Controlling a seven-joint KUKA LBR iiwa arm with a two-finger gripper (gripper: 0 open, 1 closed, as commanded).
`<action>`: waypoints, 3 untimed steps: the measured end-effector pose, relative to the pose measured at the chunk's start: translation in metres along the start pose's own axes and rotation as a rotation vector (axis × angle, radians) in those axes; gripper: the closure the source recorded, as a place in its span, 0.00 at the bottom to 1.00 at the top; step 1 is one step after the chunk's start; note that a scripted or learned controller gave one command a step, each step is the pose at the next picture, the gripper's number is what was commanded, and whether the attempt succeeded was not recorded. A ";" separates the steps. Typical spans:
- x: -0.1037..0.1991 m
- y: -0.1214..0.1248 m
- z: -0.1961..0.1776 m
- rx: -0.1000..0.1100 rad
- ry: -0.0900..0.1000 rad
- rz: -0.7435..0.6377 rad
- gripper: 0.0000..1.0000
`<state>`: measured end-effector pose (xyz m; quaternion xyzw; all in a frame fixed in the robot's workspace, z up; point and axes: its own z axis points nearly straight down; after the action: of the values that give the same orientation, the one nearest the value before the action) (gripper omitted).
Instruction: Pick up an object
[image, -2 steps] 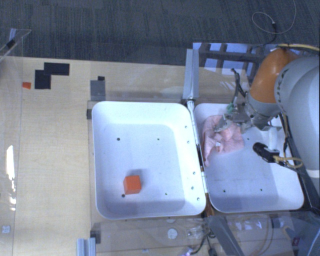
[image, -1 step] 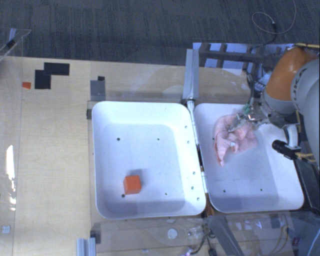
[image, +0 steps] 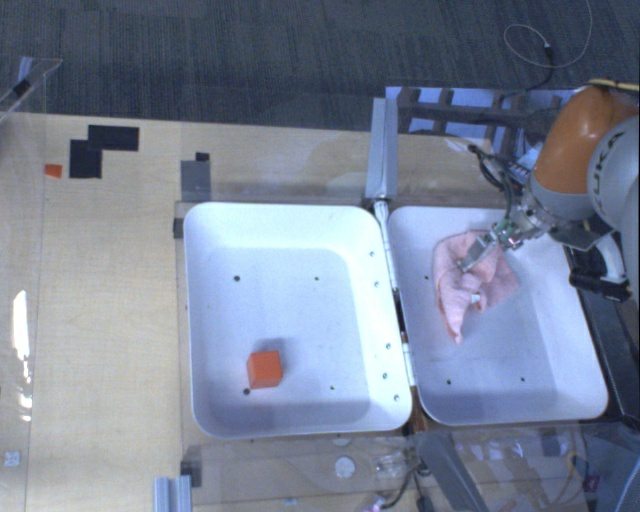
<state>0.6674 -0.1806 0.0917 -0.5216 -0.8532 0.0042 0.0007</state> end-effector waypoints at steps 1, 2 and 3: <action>0.037 -0.008 0.000 -0.020 -0.007 -0.033 0.00; 0.091 -0.014 -0.001 -0.024 -0.008 -0.109 0.00; 0.091 -0.010 -0.014 -0.033 -0.011 -0.110 1.00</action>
<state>0.6173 -0.1044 0.1059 -0.4739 -0.8805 -0.0070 -0.0125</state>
